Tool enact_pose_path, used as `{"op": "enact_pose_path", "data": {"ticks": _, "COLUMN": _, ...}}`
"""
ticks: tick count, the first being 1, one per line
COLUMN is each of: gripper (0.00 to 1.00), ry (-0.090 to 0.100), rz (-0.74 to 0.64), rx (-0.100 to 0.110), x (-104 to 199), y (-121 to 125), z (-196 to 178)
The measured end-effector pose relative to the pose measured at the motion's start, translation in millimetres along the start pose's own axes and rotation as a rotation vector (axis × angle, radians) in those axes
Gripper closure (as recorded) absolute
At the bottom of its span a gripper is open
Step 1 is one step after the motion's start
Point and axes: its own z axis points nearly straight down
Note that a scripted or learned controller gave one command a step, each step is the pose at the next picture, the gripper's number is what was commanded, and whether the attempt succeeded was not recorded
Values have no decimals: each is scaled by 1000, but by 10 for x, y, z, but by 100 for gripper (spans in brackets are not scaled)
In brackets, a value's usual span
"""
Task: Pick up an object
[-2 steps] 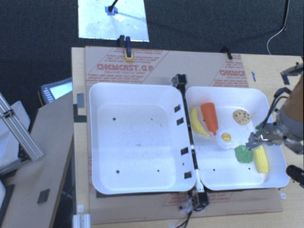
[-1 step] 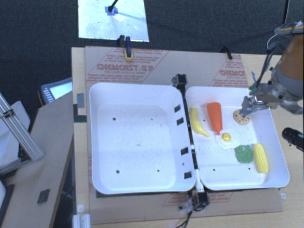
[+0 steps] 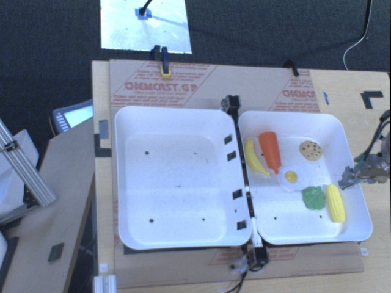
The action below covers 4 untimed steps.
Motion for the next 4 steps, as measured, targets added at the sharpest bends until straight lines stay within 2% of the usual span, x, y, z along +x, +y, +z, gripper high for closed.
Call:
{"op": "enact_pose_path", "data": {"ticks": 1, "gripper": 100, "ry": 3, "rz": -19, "rx": -11, "x": 539, "y": 41, "z": -317}}
{"op": "enact_pose_path", "data": {"ticks": 2, "gripper": 100, "ry": -1, "rz": -9, "rx": -12, "x": 103, "y": 32, "z": -699}}
{"op": "enact_pose_path", "data": {"ticks": 3, "gripper": 100, "ry": 4, "rz": -22, "rx": -10, "x": 812, "y": 36, "z": -756}}
{"op": "enact_pose_path", "data": {"ticks": 4, "gripper": 100, "ry": 4, "rz": -22, "rx": -9, "x": 1458, "y": 386, "z": -625}}
